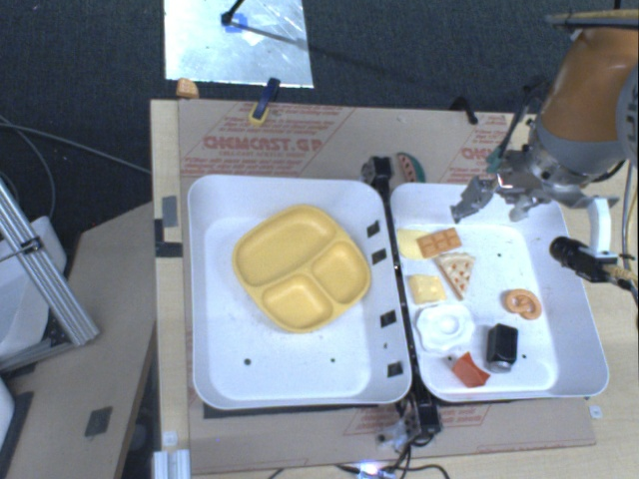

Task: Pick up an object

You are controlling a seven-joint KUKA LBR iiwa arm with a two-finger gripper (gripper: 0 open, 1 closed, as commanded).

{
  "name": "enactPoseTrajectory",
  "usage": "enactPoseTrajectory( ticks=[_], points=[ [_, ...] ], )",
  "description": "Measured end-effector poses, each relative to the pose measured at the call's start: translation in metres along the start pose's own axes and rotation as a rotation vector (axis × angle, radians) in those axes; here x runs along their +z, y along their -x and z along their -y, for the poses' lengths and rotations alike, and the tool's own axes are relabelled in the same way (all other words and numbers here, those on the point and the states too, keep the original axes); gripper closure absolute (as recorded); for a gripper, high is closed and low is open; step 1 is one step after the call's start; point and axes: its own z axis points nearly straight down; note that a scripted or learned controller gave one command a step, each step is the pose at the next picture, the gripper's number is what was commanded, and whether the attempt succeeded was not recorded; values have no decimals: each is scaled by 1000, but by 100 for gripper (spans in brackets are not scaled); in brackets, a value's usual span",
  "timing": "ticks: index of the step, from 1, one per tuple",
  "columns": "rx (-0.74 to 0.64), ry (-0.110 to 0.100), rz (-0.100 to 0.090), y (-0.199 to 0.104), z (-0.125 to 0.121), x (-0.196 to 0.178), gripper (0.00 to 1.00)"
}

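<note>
We see the hand (496,200) hanging over the far edge of the right bin (579,307), its two fingers (469,204) spread apart with nothing between them. The arm (589,98), grey with its orange band, comes in from the right and covers the bin's far right corner.

The things to pick all lie in the right bin, nearer to us than the hand. Closest to it is a brown cracker (438,241), just below and to the left of the fingers and not touching them. Beside the cracker lies a pizza slice (456,271), with a pale yellow cheese square (427,288) next to it and a yellow piece (408,244) against the bin's left wall. Farther toward us sits a white fried egg (443,326), then a red piece (470,370) and a black block (501,346) close together near the front. A small orange pretzel (522,304) lies apart on the right. Nothing stands between the hand and the cracker.

The left bin (215,347) holds a yellow divided plate (301,267) with three compartments. Both bins rest on a cardboard sheet (329,138) on the table (110,297).

A dark object (577,255) juts over the right bin's rim on the right; we cannot tell what it is. Something green and dark (395,168) behind the bins is too small to make out.
</note>
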Motion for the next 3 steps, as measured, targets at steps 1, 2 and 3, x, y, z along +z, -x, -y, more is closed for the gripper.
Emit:
enactPoseTrajectory(
  ticks=[1, 2, 3],
  points=[
    [-5, 2, 0, -34, -68, 59, 0],
    [8, -4, 2, 52, -64, 130, 0],
    [5, -10, -3, 44, 38, 165, 0]
  ],
)
